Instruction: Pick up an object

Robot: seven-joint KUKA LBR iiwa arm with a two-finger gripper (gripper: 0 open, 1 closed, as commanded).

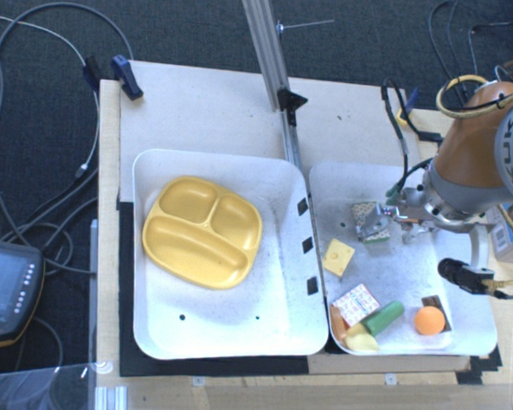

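My gripper hangs over the upper middle of the right bin, reaching in from the right. A small speckled grey-green object sits right at its fingertips. A yellow cheese-like block lies below and left of the gripper. Along the bin's front edge sit a white-and-red patterned packet, a green cylinder, a yellow piece, an orange ball and a small dark brown piece.
The left bin holds a yellow divided plate. A metal pole slants up from between the bins. Cables lie on the floor at left, beside a pendant screen.
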